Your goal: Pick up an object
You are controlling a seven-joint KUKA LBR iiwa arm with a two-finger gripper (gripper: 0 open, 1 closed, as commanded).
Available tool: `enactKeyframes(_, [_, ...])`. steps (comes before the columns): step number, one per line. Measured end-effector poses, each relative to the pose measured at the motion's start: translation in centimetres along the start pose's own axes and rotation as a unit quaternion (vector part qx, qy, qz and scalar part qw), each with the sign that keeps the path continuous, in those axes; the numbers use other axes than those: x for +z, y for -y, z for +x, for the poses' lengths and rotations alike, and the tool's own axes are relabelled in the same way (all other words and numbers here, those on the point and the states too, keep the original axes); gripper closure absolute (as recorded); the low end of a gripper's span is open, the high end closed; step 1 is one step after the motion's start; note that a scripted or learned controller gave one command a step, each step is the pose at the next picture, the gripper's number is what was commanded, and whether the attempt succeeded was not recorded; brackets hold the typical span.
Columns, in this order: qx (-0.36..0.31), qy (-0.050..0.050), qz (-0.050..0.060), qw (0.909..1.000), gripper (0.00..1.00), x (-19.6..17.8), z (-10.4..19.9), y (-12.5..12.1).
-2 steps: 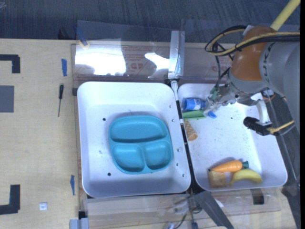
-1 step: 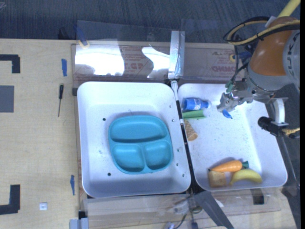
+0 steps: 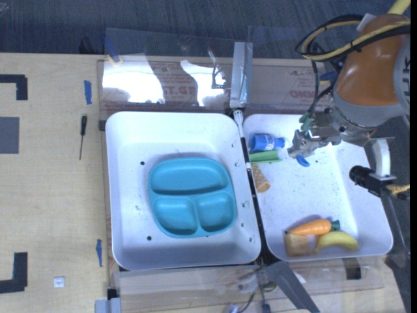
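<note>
The gripper (image 3: 306, 145) hangs low over the right bin (image 3: 365, 194), just beside a blue-capped tube (image 3: 267, 142) and a green stick (image 3: 266, 156); whether it is open or closed I cannot tell. The arm (image 3: 371, 70) reaches in from the right, its orange band uppermost. One carrot (image 3: 310, 227), one banana (image 3: 337, 241) and one bread chunk (image 3: 296, 243) cluster at that bin's near edge, one blue divided tray (image 3: 191, 195) lies in the left bin (image 3: 124, 175), and no lettering is legible.

I observed the arm (image 3: 371, 70): a rounded orange band above a grey wrist section. Black cables (image 3: 326, 34) looped beside it, with one yellow cable at the top. The tool (image 3: 306, 141) was small, metallic grey.
</note>
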State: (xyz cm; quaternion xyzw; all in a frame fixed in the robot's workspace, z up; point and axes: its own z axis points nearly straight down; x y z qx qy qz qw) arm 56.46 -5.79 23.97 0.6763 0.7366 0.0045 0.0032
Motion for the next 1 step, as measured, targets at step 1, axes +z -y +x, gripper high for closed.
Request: enactKeyframes(1, [-0.108,-0.001,0.007,0.9942,1.00,5.56,-0.21,1.57])
